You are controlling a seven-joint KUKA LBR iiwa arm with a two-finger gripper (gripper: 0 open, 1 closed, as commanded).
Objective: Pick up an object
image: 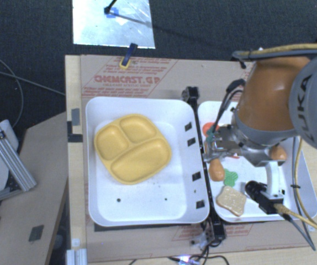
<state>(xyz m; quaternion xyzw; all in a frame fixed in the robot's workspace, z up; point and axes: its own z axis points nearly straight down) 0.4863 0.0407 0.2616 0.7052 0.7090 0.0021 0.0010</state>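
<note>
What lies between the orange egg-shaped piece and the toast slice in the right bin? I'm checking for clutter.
In the camera view, a small green piece lies between the orange piece and the toast slice.

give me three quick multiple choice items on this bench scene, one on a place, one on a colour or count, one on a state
1. Where is the divided plate?
A. left bin
B. right bin
C. on the cardboard outside the bins

2. What colour is that plate?
A. red
B. yellow
C. blue

3. How does the bread slice lie?
A. on the plate
B. flat on the right bin floor
C. hanging over the bin rim

Answers: 1 A, it sits in the left bin. 2 B, it is all yellow. 3 B, it lies flat near that bin's front edge, below the orange piece.
</note>
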